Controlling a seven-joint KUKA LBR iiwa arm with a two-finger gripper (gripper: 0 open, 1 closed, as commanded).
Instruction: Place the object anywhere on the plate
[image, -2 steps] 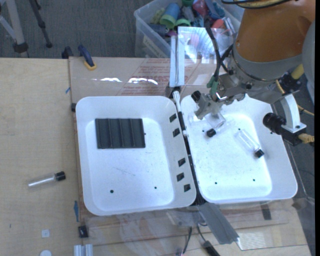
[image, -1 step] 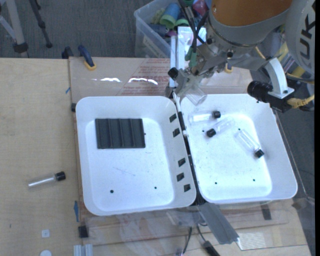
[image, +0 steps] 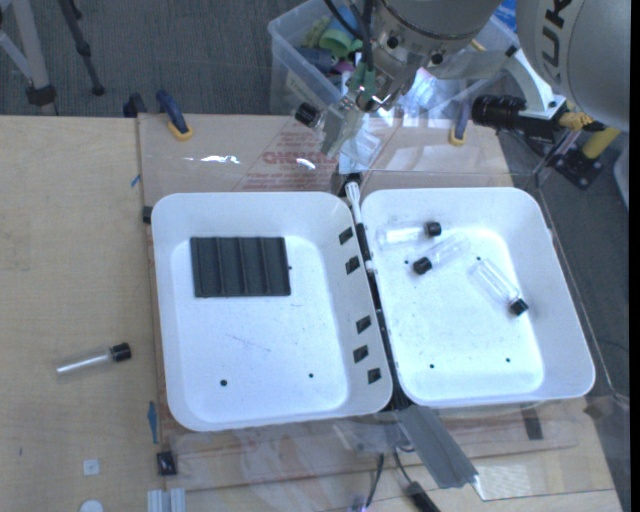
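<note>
Claw (image: 345, 120) state: you cannot tell. Three capped vials (image: 497, 285) lie in your right bin (image: 560, 300); ribbed black plate (image: 241, 266) occupies the left bin (image: 180, 330).

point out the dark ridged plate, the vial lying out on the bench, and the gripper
dark ridged plate (image: 241, 266), camera view, middle of its ribbed top, in the left bin
vial on the bench (image: 93, 359), camera view, clear body beside its black cap
gripper (image: 345, 125), camera view, between its fingertips, above the bins' far edge
</note>
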